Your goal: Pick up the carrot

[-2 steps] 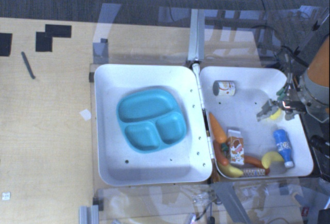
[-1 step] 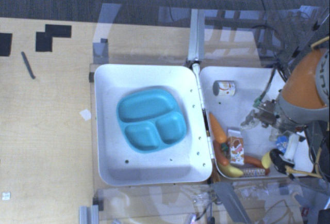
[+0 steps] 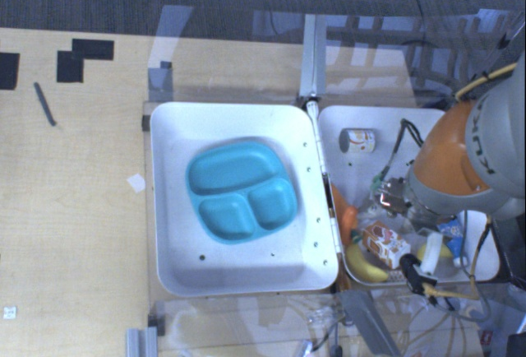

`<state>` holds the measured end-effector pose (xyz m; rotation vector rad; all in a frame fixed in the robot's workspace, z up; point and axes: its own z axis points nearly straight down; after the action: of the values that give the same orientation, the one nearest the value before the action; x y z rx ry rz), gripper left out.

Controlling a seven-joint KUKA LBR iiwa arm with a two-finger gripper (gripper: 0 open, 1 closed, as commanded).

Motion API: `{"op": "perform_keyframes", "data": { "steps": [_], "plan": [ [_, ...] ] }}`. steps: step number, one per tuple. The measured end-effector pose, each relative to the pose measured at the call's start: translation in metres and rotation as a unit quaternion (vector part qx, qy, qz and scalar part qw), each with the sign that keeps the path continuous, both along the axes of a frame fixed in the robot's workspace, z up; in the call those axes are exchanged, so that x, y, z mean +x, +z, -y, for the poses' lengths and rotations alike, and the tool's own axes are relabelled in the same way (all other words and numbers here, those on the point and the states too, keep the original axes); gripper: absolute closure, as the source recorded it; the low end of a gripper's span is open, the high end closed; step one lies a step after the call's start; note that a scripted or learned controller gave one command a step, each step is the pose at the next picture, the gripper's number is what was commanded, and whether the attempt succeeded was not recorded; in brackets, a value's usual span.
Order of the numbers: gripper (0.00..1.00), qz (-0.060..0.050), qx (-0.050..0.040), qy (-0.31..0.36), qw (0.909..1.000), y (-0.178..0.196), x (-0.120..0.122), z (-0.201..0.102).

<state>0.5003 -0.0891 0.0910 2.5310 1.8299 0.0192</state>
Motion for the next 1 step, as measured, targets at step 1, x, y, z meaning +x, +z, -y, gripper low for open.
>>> {"op": "perform_keyframes", "data": {
  "steps": [1],
  "plan": [
    [0.0,0.0,0.0074,-0.184,0.9829,-0.0008,-0.0076,0.0006]
  ]
}}
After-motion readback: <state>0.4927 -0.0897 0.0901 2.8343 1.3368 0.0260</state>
